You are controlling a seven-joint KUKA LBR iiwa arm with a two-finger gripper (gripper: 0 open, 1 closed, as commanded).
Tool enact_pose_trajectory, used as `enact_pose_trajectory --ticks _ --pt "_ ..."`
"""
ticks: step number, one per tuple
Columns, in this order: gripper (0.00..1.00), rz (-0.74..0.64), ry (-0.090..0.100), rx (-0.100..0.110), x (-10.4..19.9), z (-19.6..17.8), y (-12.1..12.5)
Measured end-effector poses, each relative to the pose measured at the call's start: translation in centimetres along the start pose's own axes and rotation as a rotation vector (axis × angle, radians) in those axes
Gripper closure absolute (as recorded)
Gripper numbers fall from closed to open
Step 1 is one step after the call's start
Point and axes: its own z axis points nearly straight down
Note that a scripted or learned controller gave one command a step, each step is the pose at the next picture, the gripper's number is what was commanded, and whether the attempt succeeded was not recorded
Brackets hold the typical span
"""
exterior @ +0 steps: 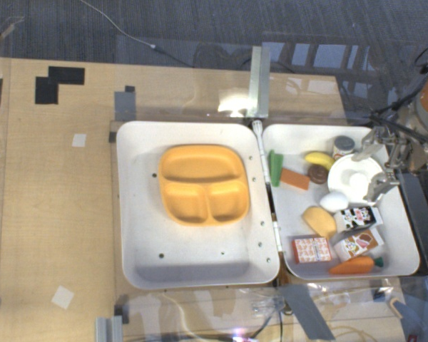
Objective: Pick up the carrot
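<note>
Take the yellow divided tray [202, 184] as the landmark. There is one of it, with three compartments, lying in the middle of the left white bin [139, 262]. There are two bins; the right bin [406, 262] sits to the tray's right, across the divider between them.

Just right of the tray, past the divider, stands one green piece [275, 168], and beside it one orange-red block [295, 179]. Farther right lie one banana [318, 159], one dark brown round thing [317, 174] just below it, and one small can [344, 146]. Right of those is one white bowl [353, 178] with one white egg-like thing [334, 202] at its lower edge. Lower right of the tray lies one yellow lump [319, 221], one red printed packet [311, 249], and two small cartons [358, 217] [358, 244].

The one carrot [353, 265] lies far to the tray's lower right, along the right bin's near edge, with its green end pointing right, just below the lower carton.

The gripper [386, 164] hangs at the bowl's right rim, farthest from the tray and well apart from the carrot; its two fingers stand spread, with nothing between them.
</note>
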Motion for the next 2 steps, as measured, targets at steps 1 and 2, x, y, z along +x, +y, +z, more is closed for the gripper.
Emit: enact_pose_trajectory --ticks 1,2 --pt "0.00 -0.059 -0.005 0.001 1.6 14.9 4.9" --pt "0.00 0.038 -0.011 0.001 0.9 15.9 8.1"
